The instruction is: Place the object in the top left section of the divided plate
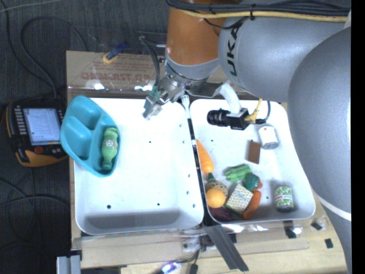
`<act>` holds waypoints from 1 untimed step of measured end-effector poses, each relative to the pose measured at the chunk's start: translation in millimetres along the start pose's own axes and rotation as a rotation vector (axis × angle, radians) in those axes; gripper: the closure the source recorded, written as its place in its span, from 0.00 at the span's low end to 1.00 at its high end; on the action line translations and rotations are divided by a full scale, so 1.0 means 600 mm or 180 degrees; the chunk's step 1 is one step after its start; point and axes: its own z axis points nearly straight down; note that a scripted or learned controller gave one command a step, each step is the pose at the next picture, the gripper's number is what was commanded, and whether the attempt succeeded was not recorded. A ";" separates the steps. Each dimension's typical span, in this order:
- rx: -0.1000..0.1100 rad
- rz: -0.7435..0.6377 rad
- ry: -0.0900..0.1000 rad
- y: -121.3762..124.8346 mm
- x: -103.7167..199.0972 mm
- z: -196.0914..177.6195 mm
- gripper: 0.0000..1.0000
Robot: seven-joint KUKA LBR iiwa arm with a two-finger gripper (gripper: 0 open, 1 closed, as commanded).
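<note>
Green plastic bottle (109, 147) lay in blue divided plate (80, 131) at left bin's (142, 210) edge, jaws (153, 106) hovered apart nearby, their opening unclear, holding nothing.

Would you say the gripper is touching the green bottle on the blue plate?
Apart. The camera view shows the gripper near the left bin's top edge, with bare white bin floor between it and the green bottle lying on the blue plate.

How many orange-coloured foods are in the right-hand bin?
2: a carrot lying along the bin's left wall, and a round orange fruit just below it in the pile. Others may be buried under that pile.
</note>
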 end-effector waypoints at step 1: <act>0.0002 0.0857 0.0001 0.030 0.025 -0.037 1.00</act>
